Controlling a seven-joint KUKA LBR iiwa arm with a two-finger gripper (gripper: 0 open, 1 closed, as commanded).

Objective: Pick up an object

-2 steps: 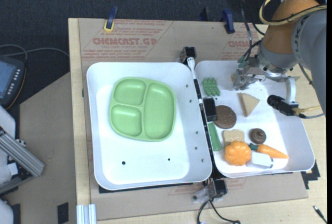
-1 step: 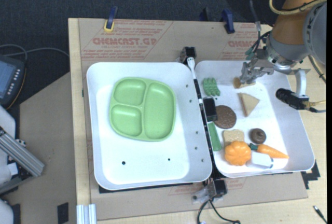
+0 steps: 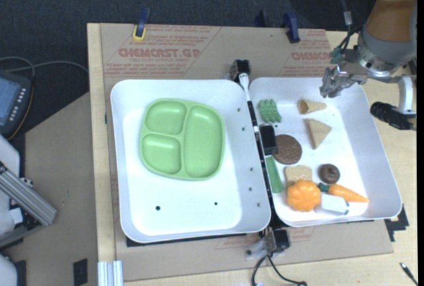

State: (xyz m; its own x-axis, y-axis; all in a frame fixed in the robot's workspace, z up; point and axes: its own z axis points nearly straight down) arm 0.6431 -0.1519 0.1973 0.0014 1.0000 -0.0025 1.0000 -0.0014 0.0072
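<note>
Camera view puts the grey two-finger gripper (image 3: 331, 87) at the upper right of the frame, poised over the far edge of the right-hand shallow white bin (image 3: 377, 145); how far it is open I cannot tell, and nothing shows in its grasp. Nearest below it lies a small tan cone-shaped piece (image 3: 311, 106), with a tan wedge (image 3: 318, 132) just beyond. To pick well, I judge it should descend straight over the cone, straddle its narrow width, and close low, clear of the bin wall.
</note>
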